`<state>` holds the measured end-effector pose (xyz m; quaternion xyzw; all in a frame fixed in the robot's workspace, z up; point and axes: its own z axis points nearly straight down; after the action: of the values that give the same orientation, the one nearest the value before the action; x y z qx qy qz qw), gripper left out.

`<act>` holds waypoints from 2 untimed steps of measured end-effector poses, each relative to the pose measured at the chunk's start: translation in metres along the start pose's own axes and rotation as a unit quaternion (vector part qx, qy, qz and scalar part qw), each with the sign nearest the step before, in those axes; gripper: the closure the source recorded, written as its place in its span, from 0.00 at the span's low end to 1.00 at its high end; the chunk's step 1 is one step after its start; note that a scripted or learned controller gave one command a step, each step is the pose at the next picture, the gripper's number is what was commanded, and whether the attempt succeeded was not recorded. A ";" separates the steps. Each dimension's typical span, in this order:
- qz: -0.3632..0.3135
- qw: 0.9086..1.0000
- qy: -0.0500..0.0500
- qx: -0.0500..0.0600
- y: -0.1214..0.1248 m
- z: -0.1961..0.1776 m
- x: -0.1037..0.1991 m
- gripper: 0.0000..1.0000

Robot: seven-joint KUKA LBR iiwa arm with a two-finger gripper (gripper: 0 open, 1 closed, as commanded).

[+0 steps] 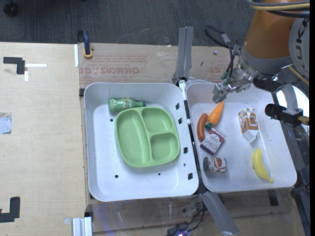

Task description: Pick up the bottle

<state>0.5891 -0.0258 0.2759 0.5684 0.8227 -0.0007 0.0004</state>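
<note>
bottle [126,103] lies well left of gripper [222,92].

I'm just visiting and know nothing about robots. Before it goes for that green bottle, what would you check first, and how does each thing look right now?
1. Bottle found: ok. The green bottle lies on its side in the left bin, at the far end.
2. Room around the bottle: not ok. It lies right against the far rim of the green plate.
3. Tool position: not ok. The tool hangs over the right bin, above the carrot, far from the bottle.
4. Tool free of load: cannot tell.
5. Path across: ok. Just the low wall between the bins lies in the way.
</note>
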 end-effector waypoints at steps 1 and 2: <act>-0.084 0.996 0.001 0.000 -0.013 0.083 0.119 1.00; 0.139 0.990 0.001 0.001 -0.035 0.084 0.086 1.00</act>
<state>0.5260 0.0423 0.1919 0.6774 0.7356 -0.0009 -0.0003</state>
